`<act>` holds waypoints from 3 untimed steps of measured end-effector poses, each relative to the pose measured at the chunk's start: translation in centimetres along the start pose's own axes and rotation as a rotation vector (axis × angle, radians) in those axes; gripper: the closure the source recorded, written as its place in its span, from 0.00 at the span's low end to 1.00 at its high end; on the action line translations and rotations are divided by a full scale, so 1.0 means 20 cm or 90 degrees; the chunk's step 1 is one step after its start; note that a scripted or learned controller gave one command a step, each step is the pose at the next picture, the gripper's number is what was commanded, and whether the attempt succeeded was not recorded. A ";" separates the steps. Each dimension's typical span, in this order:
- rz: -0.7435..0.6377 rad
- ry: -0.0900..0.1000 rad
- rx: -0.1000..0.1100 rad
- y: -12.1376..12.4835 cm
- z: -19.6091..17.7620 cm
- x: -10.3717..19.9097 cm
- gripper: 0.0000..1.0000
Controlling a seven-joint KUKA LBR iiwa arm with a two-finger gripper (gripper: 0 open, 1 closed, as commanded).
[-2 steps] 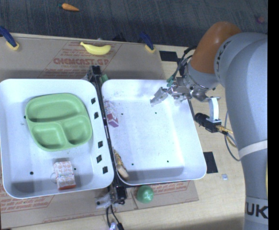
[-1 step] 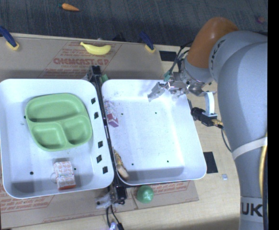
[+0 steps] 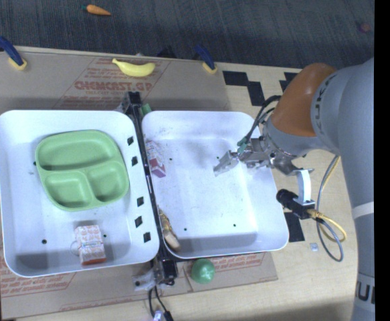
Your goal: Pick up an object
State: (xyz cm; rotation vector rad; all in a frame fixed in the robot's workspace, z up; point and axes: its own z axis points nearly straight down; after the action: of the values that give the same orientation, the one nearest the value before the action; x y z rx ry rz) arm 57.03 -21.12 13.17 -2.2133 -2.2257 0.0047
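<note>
Right bin (image 3: pixel 268 236) floor lies mostly bare; pincer (image 3: pixel 223 165) state: cannot tell.

Arm (image 3: pixel 335 112) cut off by right edge, body hides right bin's (image 3: pixel 201 246) far-right rim. Gripper (image 3: pixel 229 162) fingertips small and blurred, gap unclear. Carton (image 3: pixel 156 159) at bin's left wall, label unreadable. Tan item (image 3: pixel 168 236) at near-left corner half hidden by divider, identity unclear.
</note>
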 end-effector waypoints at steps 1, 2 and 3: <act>0.001 0.001 -0.002 0.19 -0.15 0.00 0.00; 0.000 0.000 0.000 0.13 0.20 0.00 0.00; 0.001 0.001 -0.001 0.04 0.01 0.00 0.00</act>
State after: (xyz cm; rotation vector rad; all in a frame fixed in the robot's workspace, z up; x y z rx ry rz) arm 57.87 -21.07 12.99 -2.2151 -2.2248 0.0019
